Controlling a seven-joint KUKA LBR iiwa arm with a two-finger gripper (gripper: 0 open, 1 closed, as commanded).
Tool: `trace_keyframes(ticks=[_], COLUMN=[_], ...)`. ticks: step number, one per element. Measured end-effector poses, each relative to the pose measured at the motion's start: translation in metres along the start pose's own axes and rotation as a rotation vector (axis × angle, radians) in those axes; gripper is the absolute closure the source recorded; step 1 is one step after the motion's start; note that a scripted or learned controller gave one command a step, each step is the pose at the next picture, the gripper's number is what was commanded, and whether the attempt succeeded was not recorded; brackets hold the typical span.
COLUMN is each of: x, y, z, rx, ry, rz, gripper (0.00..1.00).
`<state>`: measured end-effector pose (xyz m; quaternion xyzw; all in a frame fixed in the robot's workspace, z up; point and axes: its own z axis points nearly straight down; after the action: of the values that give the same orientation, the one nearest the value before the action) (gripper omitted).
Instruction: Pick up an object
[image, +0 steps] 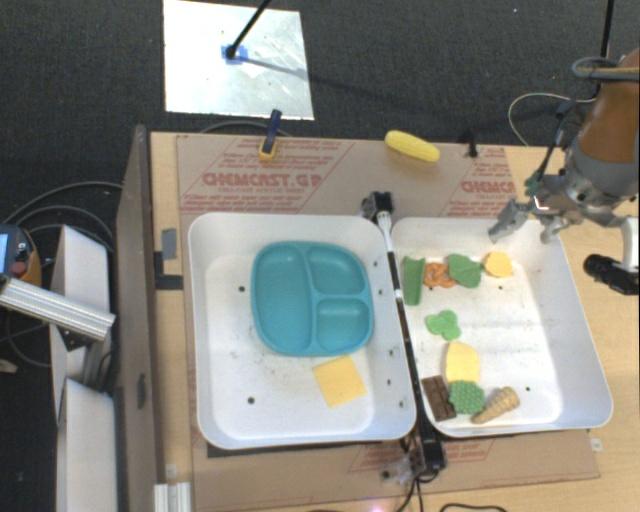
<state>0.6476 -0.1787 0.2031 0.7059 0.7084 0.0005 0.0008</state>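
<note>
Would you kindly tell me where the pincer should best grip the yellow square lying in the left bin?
Probably across two opposite edges of the yellow square, coming straight down. It lies flat and slightly rotated beside the teal tray, its near edges free, so the pincer should turn to match.

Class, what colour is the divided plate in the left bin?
Teal blue, plain; the divided plate shows clearly in the camera view.
</note>
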Motion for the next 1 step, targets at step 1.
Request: trace_keyframes(ticks=[1], x=[0.0404], y=[-0.0397], z=[0.1173], rx=[0.008], ry=[0.004], rz=[0.0], gripper=[0.0])
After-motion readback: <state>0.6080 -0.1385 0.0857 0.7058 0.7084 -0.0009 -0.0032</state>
